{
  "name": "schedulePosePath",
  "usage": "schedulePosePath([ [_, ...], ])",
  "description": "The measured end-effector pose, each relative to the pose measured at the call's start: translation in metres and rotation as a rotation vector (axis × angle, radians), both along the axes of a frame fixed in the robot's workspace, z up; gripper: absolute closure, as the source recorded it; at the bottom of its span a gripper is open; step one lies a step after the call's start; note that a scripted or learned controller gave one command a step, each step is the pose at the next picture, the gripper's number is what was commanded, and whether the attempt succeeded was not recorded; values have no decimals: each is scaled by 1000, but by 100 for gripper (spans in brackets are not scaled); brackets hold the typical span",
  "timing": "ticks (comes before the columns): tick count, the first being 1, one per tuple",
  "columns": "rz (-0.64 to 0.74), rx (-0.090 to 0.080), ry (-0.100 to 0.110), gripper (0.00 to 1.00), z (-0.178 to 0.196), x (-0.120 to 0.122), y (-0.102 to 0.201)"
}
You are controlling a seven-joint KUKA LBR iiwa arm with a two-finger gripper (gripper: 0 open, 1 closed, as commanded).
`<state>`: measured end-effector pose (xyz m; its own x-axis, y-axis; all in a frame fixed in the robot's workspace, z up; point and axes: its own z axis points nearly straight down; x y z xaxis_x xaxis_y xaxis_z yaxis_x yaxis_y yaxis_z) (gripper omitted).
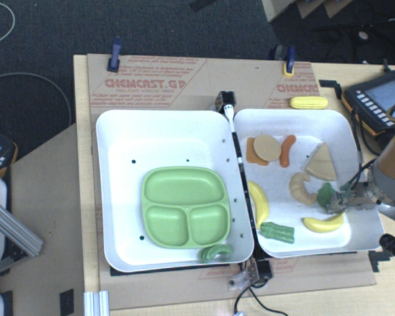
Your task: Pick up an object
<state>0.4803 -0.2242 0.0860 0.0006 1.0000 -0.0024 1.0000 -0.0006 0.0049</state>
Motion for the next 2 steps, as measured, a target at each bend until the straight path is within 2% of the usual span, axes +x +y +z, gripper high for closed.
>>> schedulePosePath([
  [2, 1, 1, 1, 100, 0, 0, 1],
])
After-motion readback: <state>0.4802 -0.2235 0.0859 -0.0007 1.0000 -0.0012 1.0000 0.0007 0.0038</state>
